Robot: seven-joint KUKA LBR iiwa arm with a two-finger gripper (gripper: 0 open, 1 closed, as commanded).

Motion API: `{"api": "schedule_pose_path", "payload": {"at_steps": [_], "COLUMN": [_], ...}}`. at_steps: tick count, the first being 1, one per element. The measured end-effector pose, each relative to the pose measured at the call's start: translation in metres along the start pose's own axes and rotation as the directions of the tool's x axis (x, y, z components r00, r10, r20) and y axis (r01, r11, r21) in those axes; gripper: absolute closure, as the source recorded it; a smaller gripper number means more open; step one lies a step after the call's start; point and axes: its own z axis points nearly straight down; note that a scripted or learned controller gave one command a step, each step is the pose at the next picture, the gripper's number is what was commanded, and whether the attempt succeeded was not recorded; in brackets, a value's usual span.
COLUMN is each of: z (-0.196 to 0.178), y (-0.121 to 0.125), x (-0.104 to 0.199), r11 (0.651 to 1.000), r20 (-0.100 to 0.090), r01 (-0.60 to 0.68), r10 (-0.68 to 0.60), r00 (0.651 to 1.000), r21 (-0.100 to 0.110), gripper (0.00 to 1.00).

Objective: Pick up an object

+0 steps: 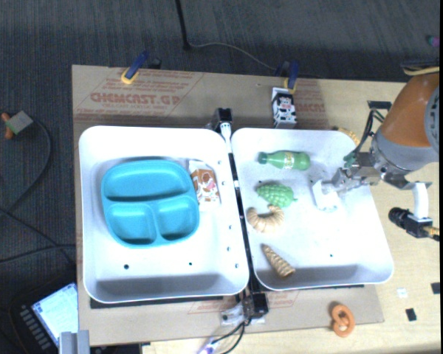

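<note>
Reaching in over the right bin [369, 268], the gripper [338, 185] is seen just above a small white object [325, 197]; whether its jaws are parted cannot be told.

Five things are counted in the right bin: one green bottle [284, 160], one green bumpy piece [275, 194], one curled tan piece [265, 218], one tan cone [278, 261], and the white object. One blue tray [149, 201] and one small packet [204, 185] lie in the left bin [92, 271].

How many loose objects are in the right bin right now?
5: a green bottle at the far side, a green bumpy piece below it, a tan curved piece, a cone near the front, and a white item by the end effector.
</note>
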Motion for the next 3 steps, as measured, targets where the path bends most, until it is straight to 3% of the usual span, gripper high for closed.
{"api": "schedule_pose_path", "payload": {"at_steps": [1, 2, 3], "z": [-0.042, -0.037, -0.053], "y": [-0.012, 0.074, 0.089], "x": [0.052, 0.092, 0.182], "r11": [1.0, 1.0, 1.0], "r20": [0.002, 0.002, 0.001], "r01": [-0.001, -0.001, 0.0], "r10": [0.001, 0.001, 0.0], "r00": [1.0, 1.0, 1.0], "r21": [0.0, 0.0, -0.001], "gripper": [1.0, 1.0, 1.0]}}
